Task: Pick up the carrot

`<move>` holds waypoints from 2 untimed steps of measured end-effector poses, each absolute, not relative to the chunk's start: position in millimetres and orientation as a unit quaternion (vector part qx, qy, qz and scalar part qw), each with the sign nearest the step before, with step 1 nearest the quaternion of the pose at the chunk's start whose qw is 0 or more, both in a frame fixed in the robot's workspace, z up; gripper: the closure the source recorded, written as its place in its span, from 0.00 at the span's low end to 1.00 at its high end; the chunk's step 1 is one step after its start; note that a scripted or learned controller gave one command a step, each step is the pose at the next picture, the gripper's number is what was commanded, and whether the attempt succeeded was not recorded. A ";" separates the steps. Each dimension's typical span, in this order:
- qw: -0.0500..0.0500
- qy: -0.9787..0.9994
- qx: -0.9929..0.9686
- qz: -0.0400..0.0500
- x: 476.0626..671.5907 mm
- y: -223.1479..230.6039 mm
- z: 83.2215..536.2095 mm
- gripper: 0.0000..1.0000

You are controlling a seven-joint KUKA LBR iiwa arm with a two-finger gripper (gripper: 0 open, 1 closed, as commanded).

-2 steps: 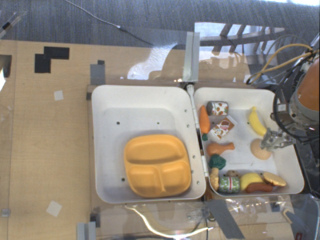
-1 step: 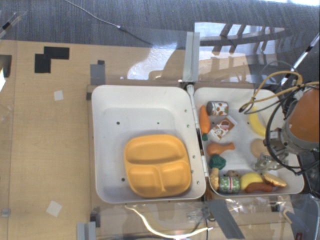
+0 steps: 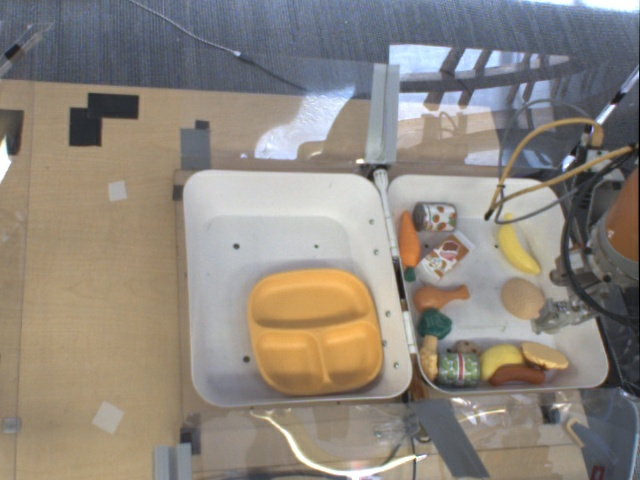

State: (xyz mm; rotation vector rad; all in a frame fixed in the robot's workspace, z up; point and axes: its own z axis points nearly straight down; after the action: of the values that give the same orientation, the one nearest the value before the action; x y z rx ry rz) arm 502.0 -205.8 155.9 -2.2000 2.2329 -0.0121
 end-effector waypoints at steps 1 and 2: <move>0.003 0.571 -0.821 -0.002 515.6 -204.7 152.0 1.00; 0.002 0.509 -0.860 -0.003 509.3 -196.9 147.7 1.00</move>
State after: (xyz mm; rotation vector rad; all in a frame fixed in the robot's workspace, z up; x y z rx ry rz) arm 509.3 -196.9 147.7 -2.6995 1.5983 -0.0081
